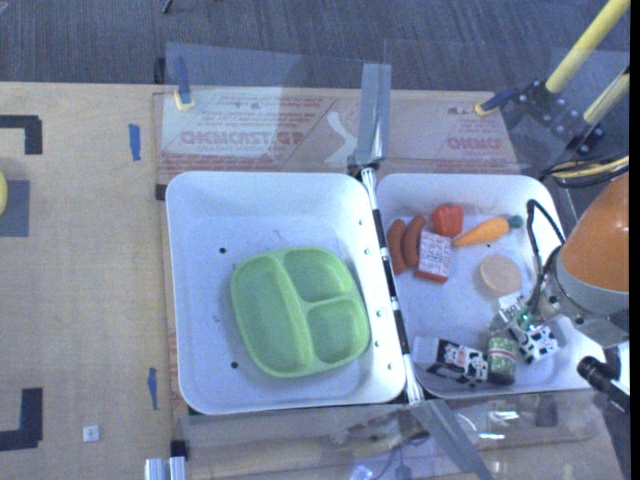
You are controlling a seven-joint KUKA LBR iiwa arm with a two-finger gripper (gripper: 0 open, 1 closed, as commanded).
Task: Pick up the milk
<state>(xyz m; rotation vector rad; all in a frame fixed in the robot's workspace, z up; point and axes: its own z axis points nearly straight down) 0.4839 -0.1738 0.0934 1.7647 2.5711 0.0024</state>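
The milk (456,359), a small carton with black and white cow patches, lies on its side near the front edge of the right bin (470,193). A green can (500,360) rests right beside it on the right. My gripper (525,326) hangs low over the bin's front right part, just right of and above the can, a short way from the milk. Another black and white spotted piece (541,345) sits under the wrist; I cannot tell whether it belongs to the gripper. Nothing shows as held.
The right bin also holds two sausages (405,243), a red and white box (434,256), a red piece (447,218), a carrot (485,231) and a beige disc (499,274). A green divided plate (300,310) lies in the left bin (200,218). The arm's orange band (605,238) looms at the right.
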